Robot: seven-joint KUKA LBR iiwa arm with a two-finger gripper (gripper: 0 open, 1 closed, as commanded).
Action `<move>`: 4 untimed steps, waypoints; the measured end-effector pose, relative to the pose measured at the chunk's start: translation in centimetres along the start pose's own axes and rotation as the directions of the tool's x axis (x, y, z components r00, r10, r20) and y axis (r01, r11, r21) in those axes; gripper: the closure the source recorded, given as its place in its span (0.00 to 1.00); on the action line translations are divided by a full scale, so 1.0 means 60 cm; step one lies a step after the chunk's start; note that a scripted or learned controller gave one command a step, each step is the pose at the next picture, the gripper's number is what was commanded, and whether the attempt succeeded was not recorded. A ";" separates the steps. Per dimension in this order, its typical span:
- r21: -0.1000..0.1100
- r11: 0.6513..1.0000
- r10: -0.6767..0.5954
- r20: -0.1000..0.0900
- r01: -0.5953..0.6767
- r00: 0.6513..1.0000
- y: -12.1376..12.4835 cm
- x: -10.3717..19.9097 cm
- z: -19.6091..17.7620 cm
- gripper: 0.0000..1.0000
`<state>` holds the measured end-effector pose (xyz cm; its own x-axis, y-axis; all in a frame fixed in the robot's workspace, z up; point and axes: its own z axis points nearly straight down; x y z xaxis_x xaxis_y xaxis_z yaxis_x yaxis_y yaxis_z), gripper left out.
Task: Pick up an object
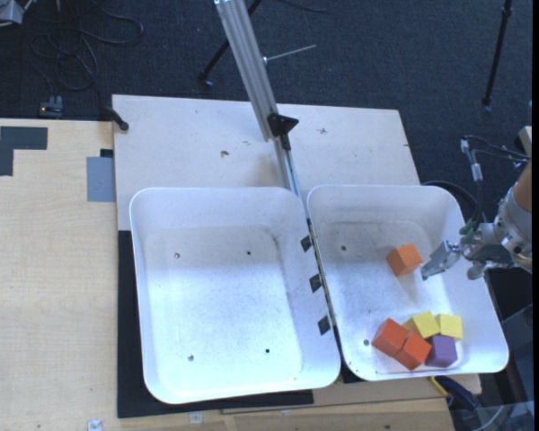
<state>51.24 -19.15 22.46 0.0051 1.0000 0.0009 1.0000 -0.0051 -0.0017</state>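
Your nearest candidate is the lone orange block point(403, 259), lying on the floor of the right bin point(359, 209) toward its right side, well apart from the other blocks. Just to its right you see the gripper point(434, 267), reaching in over the bin's right rim. One grey finger point(438, 260) points at the block and stops just short of it, not touching. You cannot tell from this angle how wide the gripper stands, and nothing shows between its tips.

Toward the near right corner of the same bin you have a tight cluster: two orange-red blocks point(401, 341), two yellow blocks point(437, 324) and a purple block point(443, 351), touching one another. The left bin point(162, 214) sits beside the right one, their rims meeting at the middle.
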 end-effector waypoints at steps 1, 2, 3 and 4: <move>0.005 1.000 -0.008 0.000 0.008 1.000 0.127 -0.028 0.203 0.00; 0.003 1.000 -0.012 0.001 0.012 1.000 0.128 -0.028 0.179 1.00; -0.003 1.000 -0.011 -0.002 0.011 1.000 0.054 0.101 0.033 1.00; 0.001 1.000 -0.004 0.001 0.004 1.000 0.070 0.051 0.050 1.00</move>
<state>55.43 -16.14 19.48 0.0011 1.0000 -0.0001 1.0000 -0.0011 -0.0030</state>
